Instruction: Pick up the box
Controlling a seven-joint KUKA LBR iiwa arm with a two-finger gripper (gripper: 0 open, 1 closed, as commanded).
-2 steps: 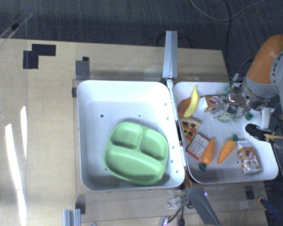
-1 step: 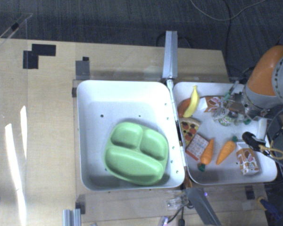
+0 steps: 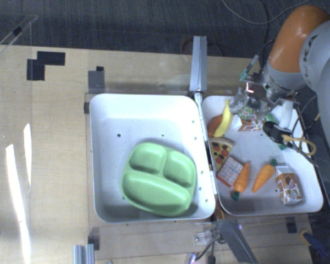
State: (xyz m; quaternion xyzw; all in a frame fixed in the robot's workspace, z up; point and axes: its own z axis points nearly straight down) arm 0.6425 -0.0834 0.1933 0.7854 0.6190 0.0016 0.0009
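Jaws (image 3: pixel 252 104) at right white bin's (image 3: pixel 313 202) far end over a small printed carton (image 3: pixel 249 124), grip state indeterminable; brown-and-white box (image 3: pixel 289 187) lies near 2 orange carrots (image 3: pixel 252 178).

Pale wood surface (image 3: pixel 49 164) carries two shallow white bins side by side; left bin (image 3: pixel 102 147) taken as landmark; right bin (image 3: pixel 313 199) just beside it, rims touching along shared edge; grey metal post (image 3: pixel 198 65) stands on surface above seam between bins; black L-shaped marker (image 3: pixel 43 64) lies flat on surface, well apart, up and left of left bin; small dark bracket (image 3: pixel 97 79) near its upper left corner; dark carpet floor (image 3: pixel 126 10) beyond surface's far edge.
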